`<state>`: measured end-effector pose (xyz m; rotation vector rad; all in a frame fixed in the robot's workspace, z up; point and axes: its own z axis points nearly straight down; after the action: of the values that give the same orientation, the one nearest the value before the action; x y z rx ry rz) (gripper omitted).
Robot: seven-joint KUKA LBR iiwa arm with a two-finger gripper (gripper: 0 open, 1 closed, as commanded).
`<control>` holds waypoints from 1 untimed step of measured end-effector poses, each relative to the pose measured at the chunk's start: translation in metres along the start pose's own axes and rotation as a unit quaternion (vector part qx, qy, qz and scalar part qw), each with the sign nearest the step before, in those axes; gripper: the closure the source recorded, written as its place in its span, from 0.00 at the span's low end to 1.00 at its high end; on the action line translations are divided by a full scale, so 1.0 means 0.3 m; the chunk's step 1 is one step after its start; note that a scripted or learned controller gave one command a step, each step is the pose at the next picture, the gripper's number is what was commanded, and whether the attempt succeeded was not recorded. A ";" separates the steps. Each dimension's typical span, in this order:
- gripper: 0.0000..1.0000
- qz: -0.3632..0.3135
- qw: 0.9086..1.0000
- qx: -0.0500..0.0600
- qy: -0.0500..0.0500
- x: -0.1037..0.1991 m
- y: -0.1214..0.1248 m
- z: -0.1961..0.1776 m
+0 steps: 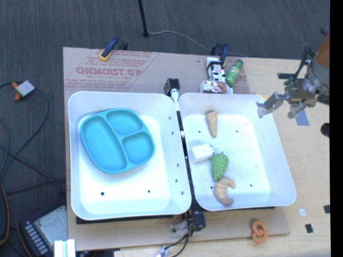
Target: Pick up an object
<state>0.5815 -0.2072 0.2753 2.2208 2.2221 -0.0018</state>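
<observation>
Gripper (283,105) hovers off the right bin's (268,159) rim at 2 o'clock, fingers spread, nothing between them. Green toy (219,165) lies mid-bin; croissant (223,190) just beside it at 6 o'clock.

The left bin (161,103) holds a blue divided plate (117,140). In the right bin (278,159), along its left side, lie a cone-shaped pastry (213,122), a white block (202,152), a green fruit (219,166) and a croissant (224,190). The gripper (284,105) hovers over that bin's upper right corner.
</observation>
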 end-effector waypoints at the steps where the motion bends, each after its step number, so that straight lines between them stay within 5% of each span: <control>1: 0.00 0.000 1.000 0.002 0.001 -0.015 0.026 0.490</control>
<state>0.5893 -0.2119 0.1282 2.2240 2.2264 -0.0043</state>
